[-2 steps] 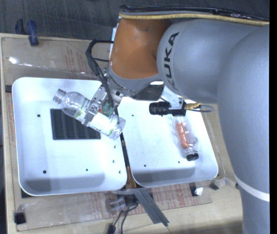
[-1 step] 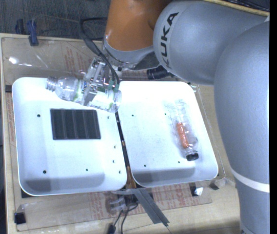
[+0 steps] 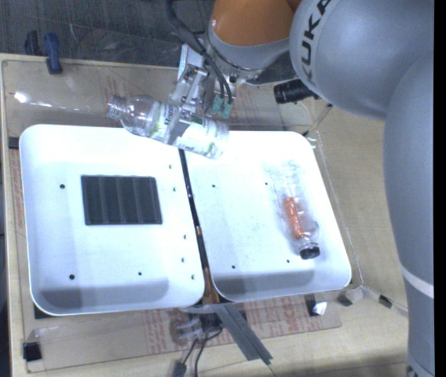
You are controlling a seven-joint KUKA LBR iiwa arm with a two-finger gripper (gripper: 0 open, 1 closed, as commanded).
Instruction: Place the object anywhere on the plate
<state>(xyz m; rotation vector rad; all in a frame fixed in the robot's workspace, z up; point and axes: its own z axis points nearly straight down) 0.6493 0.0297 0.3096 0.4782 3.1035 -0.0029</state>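
Observation:
My gripper [image 3: 178,122] hangs over the far rim where the two bins meet, shut on a clear plastic bottle [image 3: 140,116]. The bottle lies crosswise between the fingers, its neck pointing left and its white-labelled base to the right. It is raised above the far right corner of the left bin [image 3: 42,155]. The plate [image 3: 121,199], a dark grey ribbed rectangle, lies flat in the left bin, nearer and to the left of the gripper.
In the right bin [image 3: 239,242] a second clear bottle [image 3: 295,214] with an orange insert and black cap lies near the right wall. The arm's large grey body fills the upper right. A blue clamp [image 3: 50,52] sits at the bench's far left corner.

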